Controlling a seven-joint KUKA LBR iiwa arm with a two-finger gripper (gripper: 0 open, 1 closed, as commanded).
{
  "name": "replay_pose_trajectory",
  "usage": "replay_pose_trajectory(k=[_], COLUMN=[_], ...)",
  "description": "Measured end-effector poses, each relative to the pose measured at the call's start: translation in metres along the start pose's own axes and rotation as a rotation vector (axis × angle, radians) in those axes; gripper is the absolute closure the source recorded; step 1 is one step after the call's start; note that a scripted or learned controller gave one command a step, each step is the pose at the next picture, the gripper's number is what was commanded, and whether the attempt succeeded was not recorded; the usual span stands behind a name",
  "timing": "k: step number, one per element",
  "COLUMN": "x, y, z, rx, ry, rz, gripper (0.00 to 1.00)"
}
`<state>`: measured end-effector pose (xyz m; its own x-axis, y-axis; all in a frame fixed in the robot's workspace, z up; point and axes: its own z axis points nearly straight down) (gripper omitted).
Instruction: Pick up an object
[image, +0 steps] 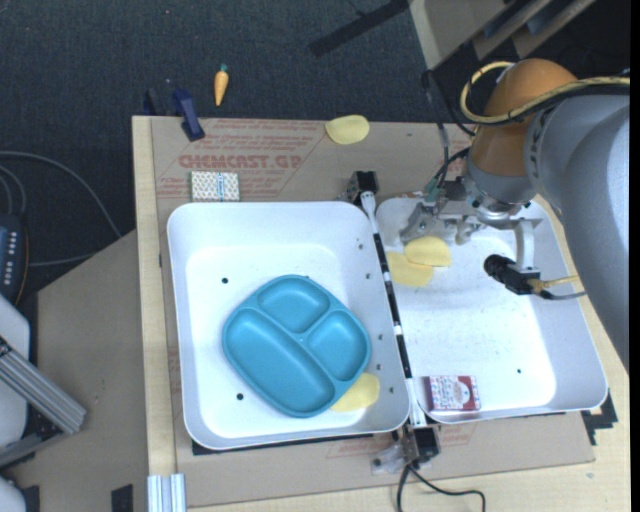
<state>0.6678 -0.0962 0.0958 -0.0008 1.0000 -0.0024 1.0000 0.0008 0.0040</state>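
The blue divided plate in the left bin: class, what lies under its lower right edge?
A pale yellow object pokes out from under the blue divided plate, resting on the left bin floor. The plate covers part of it, so its full shape cannot be seen.

End effector (432, 228) low in right bin (520, 340), over yellow pieces (418, 262) by divider. Blue divided plate (295, 343) in left bin (200, 250). Small red packet (449, 392) at right bin's front edge.

— Where is there free room?
— The right white bin (560, 385) is bare in its middle; the small red-and-white packet (449, 393) blocks its near rim.
— And left?
— The blue divided plastic tray (295, 343) fills it.
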Motion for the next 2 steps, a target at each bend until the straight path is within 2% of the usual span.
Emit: replay_pose_trajectory(k=[1, 2], x=[-0.005, -0.005], y=[-0.002, 0.000], z=[0.011, -0.001], rx=[0.005, -0.001], ry=[0.002, 0.001], rz=[0.001, 0.000], gripper=[0.00, 1.00])
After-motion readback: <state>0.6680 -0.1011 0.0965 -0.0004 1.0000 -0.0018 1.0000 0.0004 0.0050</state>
